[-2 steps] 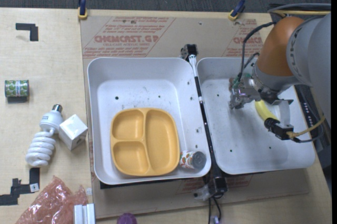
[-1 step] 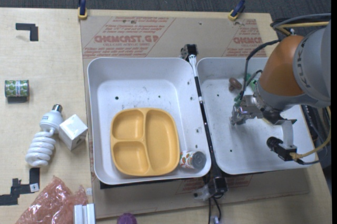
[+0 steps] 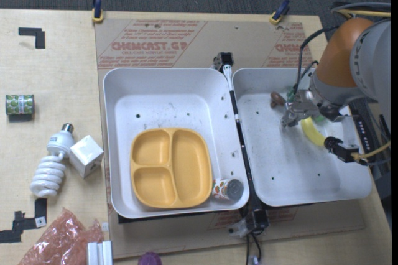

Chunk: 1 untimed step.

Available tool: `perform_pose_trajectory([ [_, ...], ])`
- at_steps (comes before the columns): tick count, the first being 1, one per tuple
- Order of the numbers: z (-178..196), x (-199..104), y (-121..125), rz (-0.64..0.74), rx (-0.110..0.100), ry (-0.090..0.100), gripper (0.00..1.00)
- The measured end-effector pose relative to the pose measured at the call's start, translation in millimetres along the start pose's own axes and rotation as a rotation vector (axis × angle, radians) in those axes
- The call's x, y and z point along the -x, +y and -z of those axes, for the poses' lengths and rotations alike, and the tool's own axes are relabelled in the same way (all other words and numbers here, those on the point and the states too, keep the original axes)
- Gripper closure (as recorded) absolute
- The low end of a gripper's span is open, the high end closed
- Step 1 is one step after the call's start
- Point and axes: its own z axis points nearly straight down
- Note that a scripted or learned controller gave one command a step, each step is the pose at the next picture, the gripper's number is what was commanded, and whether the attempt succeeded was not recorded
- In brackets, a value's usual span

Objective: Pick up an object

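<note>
My gripper is low in the right bin, near its far right part. A yellow banana-shaped object lies just to the right of the gripper, partly under the wrist. Beside the gripper's far-left side lies a small brown object, with a bit of green next to it. Whether anything is between the gripper's tips is hidden by the wrist. In the left bin lies a yellow divided plate, and a small can rests on its side at the near right corner.
The grey arm with its orange band reaches in over the right bin's far right edge, trailing cables. On the bench at the left are a spiral light bulb, a white cube, a green can and a red mesh bag.
</note>
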Motion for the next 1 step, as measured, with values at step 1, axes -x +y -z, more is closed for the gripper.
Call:
perform_pose_trajectory([
  [1,-0.3,-40.2,-60.6,-0.003,-0.001,0.001,0.00],
])
